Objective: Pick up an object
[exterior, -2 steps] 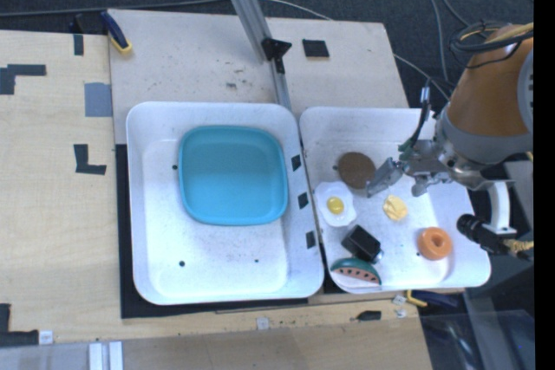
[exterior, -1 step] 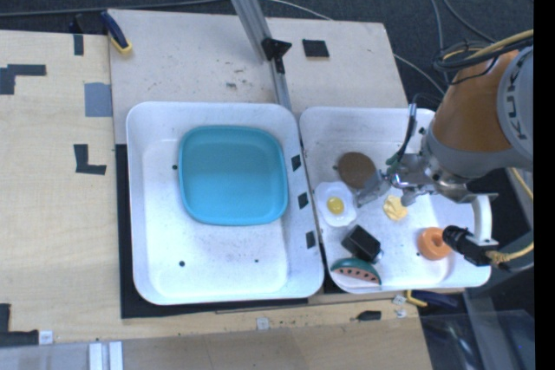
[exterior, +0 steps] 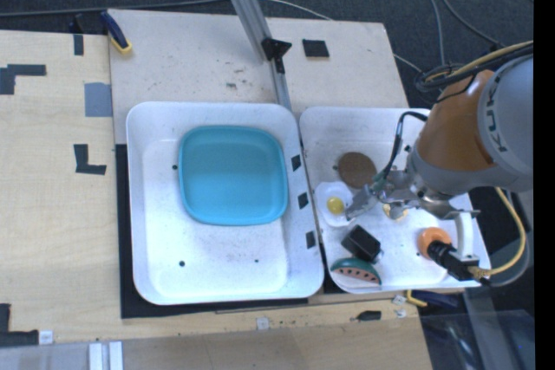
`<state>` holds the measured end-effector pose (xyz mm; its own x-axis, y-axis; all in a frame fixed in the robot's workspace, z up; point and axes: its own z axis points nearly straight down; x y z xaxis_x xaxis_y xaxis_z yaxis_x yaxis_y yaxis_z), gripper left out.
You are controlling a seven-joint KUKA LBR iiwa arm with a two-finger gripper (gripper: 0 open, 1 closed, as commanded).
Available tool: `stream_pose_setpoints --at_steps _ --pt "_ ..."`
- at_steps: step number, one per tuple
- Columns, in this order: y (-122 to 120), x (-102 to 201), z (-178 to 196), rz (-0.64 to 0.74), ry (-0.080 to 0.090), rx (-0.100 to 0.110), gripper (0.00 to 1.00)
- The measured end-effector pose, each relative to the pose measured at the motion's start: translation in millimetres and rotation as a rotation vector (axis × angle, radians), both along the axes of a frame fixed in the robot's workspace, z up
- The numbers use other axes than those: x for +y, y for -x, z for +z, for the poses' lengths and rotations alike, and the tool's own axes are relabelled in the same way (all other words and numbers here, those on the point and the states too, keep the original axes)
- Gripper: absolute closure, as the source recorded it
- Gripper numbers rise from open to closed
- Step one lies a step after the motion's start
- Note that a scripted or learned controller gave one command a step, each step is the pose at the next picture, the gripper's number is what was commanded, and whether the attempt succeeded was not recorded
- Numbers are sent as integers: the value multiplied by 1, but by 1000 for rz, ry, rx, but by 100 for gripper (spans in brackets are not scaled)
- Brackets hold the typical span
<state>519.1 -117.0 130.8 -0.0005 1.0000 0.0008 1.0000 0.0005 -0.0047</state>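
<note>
A small black block is seen in the right bin, beside a watermelon slice; the gripper state cannot be told.

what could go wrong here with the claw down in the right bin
1. Crowding: the claw sits low in the right bin among the yellow-centred white piece, brown disc and black block, so it may nudge or pinch the wrong one.
2. Small, flat items like the watermelon slice by the bin's near wall may be hard to grip.
3. The arm's cables hang near the orange object and might drag it.
</note>
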Motion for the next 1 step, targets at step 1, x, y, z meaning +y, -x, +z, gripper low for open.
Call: stream_pose_setpoints --at_steps 1 --pt "-1 0 12 1 1 -3 100"
